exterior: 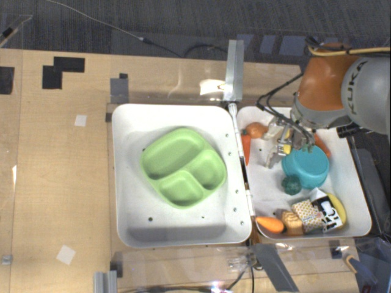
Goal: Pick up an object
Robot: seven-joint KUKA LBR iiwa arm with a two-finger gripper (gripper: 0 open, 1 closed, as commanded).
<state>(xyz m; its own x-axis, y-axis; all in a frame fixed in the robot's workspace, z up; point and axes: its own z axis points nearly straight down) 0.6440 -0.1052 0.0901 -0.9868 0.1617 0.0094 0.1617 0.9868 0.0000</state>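
**Arm over the right bin, fingers above the teal cup**

From my remote seat I see the arm reaching in from the right, its orange band sitting just above the wrist, with the fingers lowered into the right bin. I cannot tell whether they are released or clenched; the metal parts blur together at this slant, and I see nothing clearly caught between them.

Directly below and slightly right of the fingers, touching or nearly touching them, is a teal cup, lying on the bin floor with a darker teal part toward its lower left. Left of the fingers, against the bin's left wall, an orange carrot-like piece runs along the divider, and an orange-brown rounded item sits just above it, near the fingers' upper left. A reddish-orange thing peeks out just right of the fingers, behind the cup.

Well below the fingers, along the bin's near edge, lie a small orange object, a tan waffle-patterned block, and a banana with a black-and-white item resting on it.

Far to the left of the fingers, the left bin holds a green divided plate. Both bins rest on the wooden desk.
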